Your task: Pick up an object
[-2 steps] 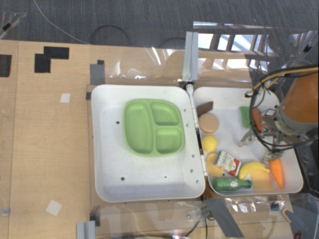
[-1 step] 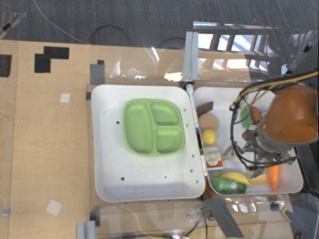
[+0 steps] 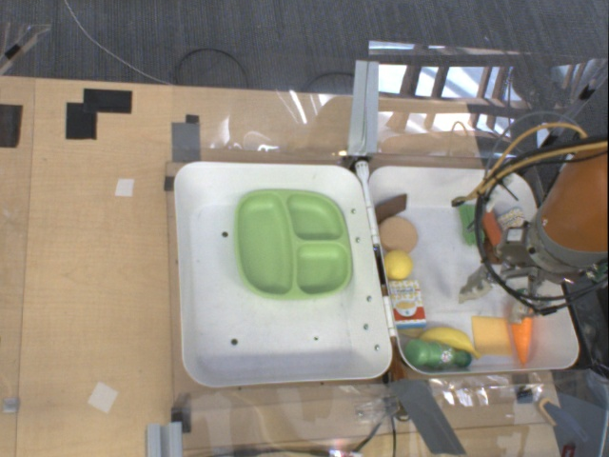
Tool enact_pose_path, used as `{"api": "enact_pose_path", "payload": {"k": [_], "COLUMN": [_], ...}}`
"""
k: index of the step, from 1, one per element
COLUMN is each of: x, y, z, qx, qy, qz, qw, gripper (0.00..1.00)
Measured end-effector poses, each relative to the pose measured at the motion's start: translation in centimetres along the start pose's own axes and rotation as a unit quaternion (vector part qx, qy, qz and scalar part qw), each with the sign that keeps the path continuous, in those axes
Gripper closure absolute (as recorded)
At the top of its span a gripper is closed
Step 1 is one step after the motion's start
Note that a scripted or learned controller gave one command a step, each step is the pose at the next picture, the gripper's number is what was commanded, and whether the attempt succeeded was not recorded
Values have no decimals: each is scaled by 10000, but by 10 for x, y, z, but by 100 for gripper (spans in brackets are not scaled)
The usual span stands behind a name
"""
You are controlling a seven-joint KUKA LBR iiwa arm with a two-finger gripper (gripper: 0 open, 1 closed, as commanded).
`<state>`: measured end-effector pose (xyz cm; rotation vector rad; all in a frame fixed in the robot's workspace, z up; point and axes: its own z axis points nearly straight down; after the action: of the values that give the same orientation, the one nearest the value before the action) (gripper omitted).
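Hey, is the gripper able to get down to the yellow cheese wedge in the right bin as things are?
Probably yes. The gripper hangs in the right bin, just above the cheese wedge, whose top looks uncovered; the carrot lies close beside it.

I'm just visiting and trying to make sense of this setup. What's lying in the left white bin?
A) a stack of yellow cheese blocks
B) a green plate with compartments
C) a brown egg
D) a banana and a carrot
B: the left bin holds a green divided plate, while the banana, carrot, cheese block and brown egg all lie in the right bin.
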<state>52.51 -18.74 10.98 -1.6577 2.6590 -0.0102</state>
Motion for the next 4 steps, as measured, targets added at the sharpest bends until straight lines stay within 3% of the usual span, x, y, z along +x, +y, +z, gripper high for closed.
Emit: {"api": "enact_pose_path", "payload": {"k": [1,2,3,4], "x": [-24,-18,-60,-61], "y": [-88,-74,-125,-129], "z": [22,22,22,7], "qx": [15,11,11,67], "qy": [-11,-17,-20,-53], "qz": [669,490,1037,1048], "qw": [9978,9988,9946,9945], "gripper": [0,0,0,100]}}
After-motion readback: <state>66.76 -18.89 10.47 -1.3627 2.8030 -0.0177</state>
